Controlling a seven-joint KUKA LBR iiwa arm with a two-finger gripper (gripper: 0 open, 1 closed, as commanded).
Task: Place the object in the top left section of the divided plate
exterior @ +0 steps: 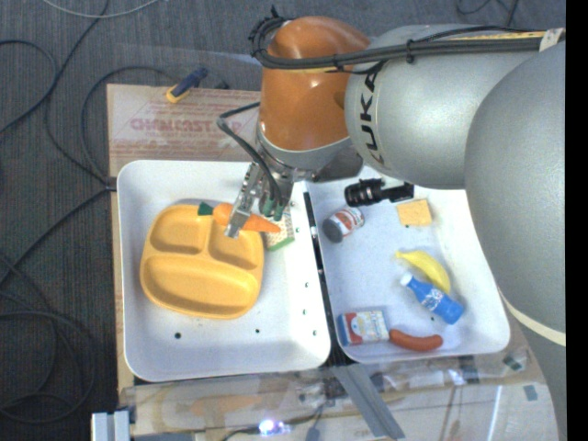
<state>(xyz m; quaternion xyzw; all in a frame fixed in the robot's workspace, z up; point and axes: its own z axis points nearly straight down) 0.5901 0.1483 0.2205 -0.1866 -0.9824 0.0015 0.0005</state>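
The yellow divided plate [197,269] sits in the left bin [156,347]. The orange carrot [266,225] lies across the plate's far rim, at the top right section and outside the top left one. The claw [239,222] stands directly on the carrot; whether it is apart or clamped cannot be told. The right bin [478,338] holds a small can [342,223], a banana [424,266] and a blue bottle [434,299].

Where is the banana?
In the camera view, the banana lies in the right bin, toward its right side. It sits between the yellow cheese slice farther back and the blue bottle just in front.
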